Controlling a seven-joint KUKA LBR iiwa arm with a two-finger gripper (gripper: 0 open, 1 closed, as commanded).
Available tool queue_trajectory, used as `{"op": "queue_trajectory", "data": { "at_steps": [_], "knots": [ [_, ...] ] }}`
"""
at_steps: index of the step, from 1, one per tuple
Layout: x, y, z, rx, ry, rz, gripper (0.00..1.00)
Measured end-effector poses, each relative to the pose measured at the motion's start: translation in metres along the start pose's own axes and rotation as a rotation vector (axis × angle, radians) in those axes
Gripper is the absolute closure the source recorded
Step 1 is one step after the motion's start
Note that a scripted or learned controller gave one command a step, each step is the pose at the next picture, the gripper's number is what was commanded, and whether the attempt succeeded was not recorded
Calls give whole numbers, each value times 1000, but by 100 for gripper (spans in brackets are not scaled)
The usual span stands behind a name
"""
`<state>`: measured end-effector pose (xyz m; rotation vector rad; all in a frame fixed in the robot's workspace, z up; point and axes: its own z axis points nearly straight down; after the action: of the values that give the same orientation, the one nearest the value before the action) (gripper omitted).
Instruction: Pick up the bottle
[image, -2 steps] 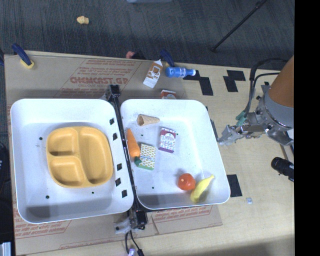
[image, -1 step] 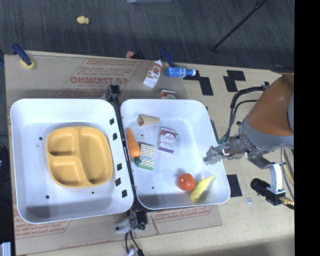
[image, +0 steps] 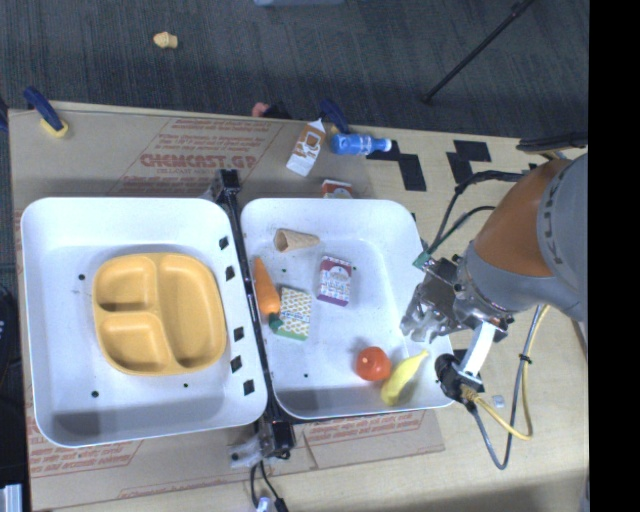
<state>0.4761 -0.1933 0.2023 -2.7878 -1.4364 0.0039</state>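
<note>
Bottle on bench beyond bins, gripper over right bin's edge

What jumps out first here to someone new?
The yellow divided tray in the left bin, then the grey arm's claw at the right bin's right rim, beside a banana and a tomato. The blue bottle lies on the bench beyond the bins.
</note>
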Motion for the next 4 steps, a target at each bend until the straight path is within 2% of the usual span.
{"op": "queue_trajectory", "data": {
  "at_steps": [1, 2, 3, 4],
  "knots": [
    [25, -18, 12, 3, 1, 326, 100],
    [29, -6, -44, -3, -1, -113, 100],
    [19, -14, -27, 1, 0, 336, 100],
    [15, -11, 3, 3, 0, 535, 100]
  ]
}}
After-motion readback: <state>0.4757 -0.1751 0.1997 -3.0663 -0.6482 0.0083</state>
